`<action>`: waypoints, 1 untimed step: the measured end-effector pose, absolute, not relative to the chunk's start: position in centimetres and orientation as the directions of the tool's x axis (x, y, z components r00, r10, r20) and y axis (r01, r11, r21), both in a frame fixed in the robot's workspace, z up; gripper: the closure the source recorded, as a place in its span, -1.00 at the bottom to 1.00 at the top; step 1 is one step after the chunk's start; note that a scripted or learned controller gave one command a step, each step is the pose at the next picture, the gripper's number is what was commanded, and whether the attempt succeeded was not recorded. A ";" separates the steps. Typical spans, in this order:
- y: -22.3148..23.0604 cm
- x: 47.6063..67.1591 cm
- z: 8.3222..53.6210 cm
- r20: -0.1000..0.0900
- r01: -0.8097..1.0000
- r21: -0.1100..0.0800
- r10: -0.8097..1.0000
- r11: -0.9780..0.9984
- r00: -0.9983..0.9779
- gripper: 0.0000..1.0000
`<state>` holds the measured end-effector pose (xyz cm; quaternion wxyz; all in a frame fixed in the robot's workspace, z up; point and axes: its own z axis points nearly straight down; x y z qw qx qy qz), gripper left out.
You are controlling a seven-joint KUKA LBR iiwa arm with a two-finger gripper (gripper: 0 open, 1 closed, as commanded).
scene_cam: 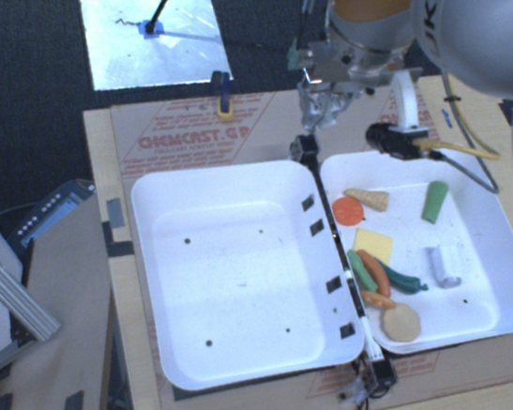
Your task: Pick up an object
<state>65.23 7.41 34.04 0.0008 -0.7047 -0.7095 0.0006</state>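
The right bin point(505, 254) holds several toy foods. A red round slice point(348, 210) and a tan cone-shaped piece point(370, 198) lie near its back left. A green cylinder point(435, 202) sits further right. A yellow square point(373, 245), an orange carrot point(374, 269), green pods point(401, 277) and a tan disc point(401, 324) crowd the left side. A pale grey cylinder point(442, 266) lies mid-right. My gripper point(319, 113) hangs high over the back edge where the two bins meet, away from all the objects, and I see nothing in it.
The left bin point(165, 259) sits beside the right one, with black clips point(321, 228) along the shared wall. A yellow-and-blue clamp point(223, 100) stands behind the left bin. Cables point(461, 147) trail over the right bin's back rim.
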 end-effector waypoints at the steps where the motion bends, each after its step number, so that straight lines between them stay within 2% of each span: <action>1: 13.5 65.0 26.9 0.002 1.000 -0.006 1.000 0.009 -0.009 1.00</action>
